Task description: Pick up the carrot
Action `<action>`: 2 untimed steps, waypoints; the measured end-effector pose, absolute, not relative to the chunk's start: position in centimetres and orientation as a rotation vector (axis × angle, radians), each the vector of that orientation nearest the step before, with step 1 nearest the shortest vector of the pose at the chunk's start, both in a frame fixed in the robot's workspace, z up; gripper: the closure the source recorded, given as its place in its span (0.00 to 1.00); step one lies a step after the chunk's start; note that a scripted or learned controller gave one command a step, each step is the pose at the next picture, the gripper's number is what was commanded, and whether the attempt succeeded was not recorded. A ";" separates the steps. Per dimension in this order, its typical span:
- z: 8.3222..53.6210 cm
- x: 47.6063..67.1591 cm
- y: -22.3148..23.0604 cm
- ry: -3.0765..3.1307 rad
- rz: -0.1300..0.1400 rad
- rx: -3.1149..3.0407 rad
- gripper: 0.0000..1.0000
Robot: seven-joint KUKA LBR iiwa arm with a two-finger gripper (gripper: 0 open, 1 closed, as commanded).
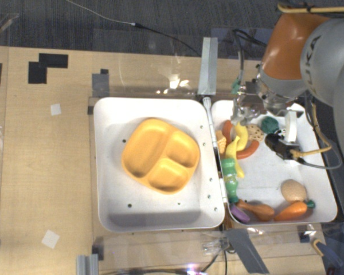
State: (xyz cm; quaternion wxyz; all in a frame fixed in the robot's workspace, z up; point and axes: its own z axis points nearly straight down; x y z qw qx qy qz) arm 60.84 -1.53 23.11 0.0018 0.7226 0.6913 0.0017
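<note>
- Reaching in from the right side, the grey arm [327, 44] with its orange band hangs over the far part of the right bin [327, 208].
- The gripper [241, 114] points down near the far left corner of the right bin, just above a yellow curved toy, maybe a banana [237, 144]; I cannot tell from this view how its jaws stand or if anything is between them.
- The carrot [292, 210] lies at the near edge of the right bin, close to its near right corner, well apart from the gripper, with its green top toward the right wall.
- Just beside the carrot, on its left, lies a brownish long toy [258, 209], and next to that a purple piece [238, 213] in the near left corner of the right bin.
- A beige egg-like toy [293, 190] sits just behind the carrot.
- A green piece [229, 173] lies along the left wall of the right bin, between the banana and the purple piece.
- A yellow divided plate [160, 155] rests in the middle of the left bin [112, 211], which is just beside the right bin.
</note>
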 end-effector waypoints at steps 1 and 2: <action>18.3 56.9 2.0 2.138 -0.001 2.304 1.00; 18.4 52.6 7.9 2.055 0.003 2.379 1.00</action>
